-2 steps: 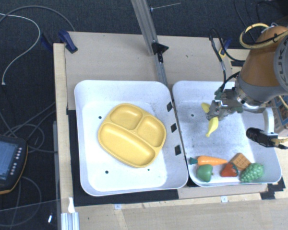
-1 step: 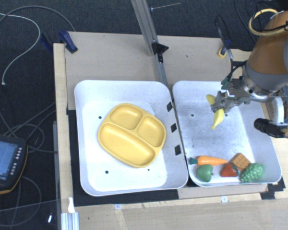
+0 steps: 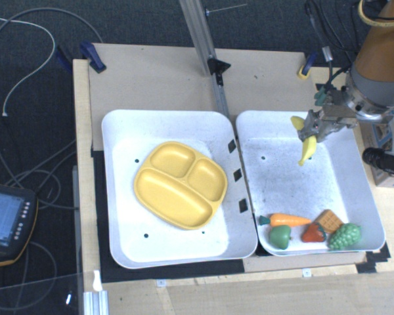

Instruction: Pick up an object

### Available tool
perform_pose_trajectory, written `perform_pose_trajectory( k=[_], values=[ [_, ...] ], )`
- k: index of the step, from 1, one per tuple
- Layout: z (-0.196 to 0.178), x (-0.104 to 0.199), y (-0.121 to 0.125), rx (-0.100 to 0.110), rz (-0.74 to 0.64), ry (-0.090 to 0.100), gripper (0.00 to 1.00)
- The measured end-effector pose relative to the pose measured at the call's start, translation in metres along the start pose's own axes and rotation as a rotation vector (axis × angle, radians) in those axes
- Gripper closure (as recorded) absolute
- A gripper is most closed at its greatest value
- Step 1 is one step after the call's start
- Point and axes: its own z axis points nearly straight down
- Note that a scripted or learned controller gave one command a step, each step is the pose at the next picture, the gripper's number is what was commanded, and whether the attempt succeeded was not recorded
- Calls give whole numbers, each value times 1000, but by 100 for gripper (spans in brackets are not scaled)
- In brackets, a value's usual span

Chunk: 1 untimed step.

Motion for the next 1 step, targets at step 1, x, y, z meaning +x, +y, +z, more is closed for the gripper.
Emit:
perform_pose_trajectory(
  k=[1],
  values=[
    [-29, 0, 1, 3, 1, 1, 100]
  ],
)
